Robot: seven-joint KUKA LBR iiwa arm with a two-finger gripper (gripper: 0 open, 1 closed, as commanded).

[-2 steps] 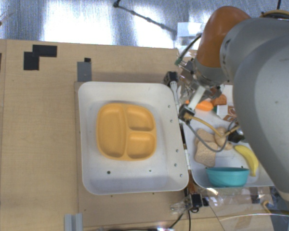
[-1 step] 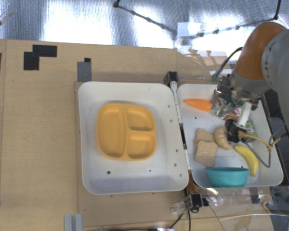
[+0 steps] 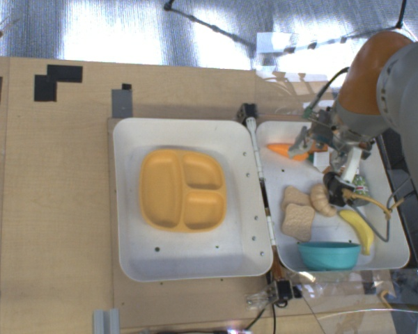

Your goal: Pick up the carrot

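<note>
1. Carrot (image 3: 287, 149) lies in the far-left part of the right bin (image 3: 397, 252).
2. Pincer (image 3: 308, 141) sits at the carrot's right end; spread or pressed together: cannot tell.
3. Left bin (image 3: 188, 259) holds a yellow divided plate (image 3: 182, 188).

One fixed camera looks down at a slant from above the surface (image 3: 49, 207), far enough to take in both bins: left bin (image 3: 195, 134), right bin (image 3: 393, 242). The arm (image 3: 390, 82) enters from the right.

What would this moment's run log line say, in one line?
stage: reaching | gripper: above right white bin, at the orange carrot's right end | carrot: lying flat in bin, not lifted | yellow divided plate: left bin
</note>
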